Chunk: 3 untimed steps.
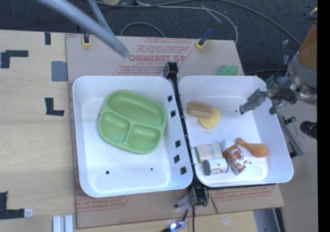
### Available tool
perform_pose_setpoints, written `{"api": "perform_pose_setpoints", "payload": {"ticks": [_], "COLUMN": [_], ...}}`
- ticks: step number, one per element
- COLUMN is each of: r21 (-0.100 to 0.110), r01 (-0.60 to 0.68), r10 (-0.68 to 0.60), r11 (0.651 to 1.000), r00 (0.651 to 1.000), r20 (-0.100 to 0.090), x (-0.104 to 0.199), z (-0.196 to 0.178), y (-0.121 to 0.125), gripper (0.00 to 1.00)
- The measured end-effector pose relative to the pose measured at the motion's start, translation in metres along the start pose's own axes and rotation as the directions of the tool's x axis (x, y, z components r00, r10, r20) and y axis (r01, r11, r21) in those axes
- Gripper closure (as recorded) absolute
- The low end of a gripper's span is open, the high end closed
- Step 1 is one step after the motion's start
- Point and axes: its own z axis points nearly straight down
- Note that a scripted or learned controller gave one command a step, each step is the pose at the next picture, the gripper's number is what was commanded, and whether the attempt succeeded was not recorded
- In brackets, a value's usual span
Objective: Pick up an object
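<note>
tan roll [198, 108], orange drumstick [252, 148], right bin [268, 171]

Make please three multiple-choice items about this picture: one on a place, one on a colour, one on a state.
1. Where does the green tray lie?
A. left bin
B. right bin
C. on the cardboard outside the bins

2. What colour is the flat piece touching the tan roll?
A. blue
B. yellow
C. red

3. How is the tool now?
A. gripping the orange toy
B. pressed on the tray
C. above the right bin's far right part, holding nothing

Key: 1 A, the tray fills the left bin. 2 B, the piece is pale yellow. 3 C, the tool is apart from every item.
</note>
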Motion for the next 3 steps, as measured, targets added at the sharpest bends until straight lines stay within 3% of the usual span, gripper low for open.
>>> {"api": "perform_pose_setpoints", "payload": {"ticks": [1, 3], "r21": [-0.012, -0.007], "r01": [0.004, 0.003], "r10": [-0.004, -0.003], "r11": [1.0, 1.0], "r00": [1.0, 1.0], "r20": [0.003, 0.002], "x": [0.0, -0.001], "z": [-0.006, 0.087], "y": [0.002, 0.012], "gripper": [0.0, 0.0]}}
